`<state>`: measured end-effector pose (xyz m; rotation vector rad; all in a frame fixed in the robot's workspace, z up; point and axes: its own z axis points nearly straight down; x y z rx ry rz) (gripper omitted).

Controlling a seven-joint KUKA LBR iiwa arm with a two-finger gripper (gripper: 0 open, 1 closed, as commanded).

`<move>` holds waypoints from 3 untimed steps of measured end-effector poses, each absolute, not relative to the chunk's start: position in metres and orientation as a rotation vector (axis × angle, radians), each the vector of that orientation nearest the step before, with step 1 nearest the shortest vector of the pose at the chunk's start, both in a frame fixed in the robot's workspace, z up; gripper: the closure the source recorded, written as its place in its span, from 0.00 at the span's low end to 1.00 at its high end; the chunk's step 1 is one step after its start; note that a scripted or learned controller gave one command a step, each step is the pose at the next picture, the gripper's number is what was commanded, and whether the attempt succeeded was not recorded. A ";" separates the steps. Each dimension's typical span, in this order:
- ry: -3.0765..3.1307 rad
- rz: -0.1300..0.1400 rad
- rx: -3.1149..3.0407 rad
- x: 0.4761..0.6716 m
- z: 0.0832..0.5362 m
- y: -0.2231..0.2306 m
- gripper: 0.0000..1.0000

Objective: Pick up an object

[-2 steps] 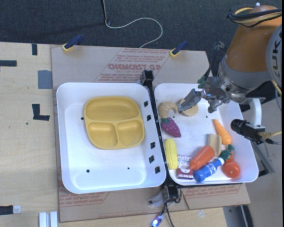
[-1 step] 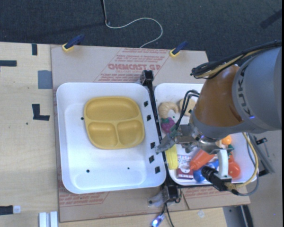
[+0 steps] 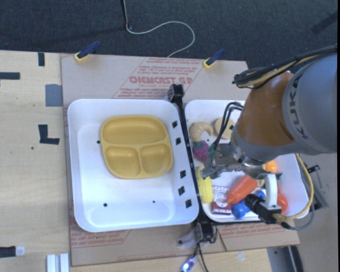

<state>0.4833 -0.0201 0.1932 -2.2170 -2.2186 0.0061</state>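
Arm over the right bin, cluttered bench below.

The bench was pale wood with black marks; a cardboard sheet [image 3: 158,81] with red print lay on it, clipped at the back by two yellow-and-blue clamps [image 3: 88,50]. Dark carpet ran behind, crossed by a thin white cable [image 3: 158,27]. The left bin [image 3: 85,152] carried a yellow divided tray [image 3: 137,146]. The right bin [image 3: 207,107] held the toys: a croissant-like piece [image 3: 199,130], a purple item [image 3: 200,150], a yellow piece [image 3: 204,187], an orange piece [image 3: 239,189], blue bits. The gripper [image 3: 218,164] hung low among them; could not tell how its jaws stood.
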 end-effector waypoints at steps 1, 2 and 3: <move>-2.235 -0.014 -2.215 0.491 0.317 0.039 1.00; -2.231 -0.010 -2.217 0.484 0.397 0.068 1.00; -2.225 0.005 -2.218 0.484 0.402 0.067 1.00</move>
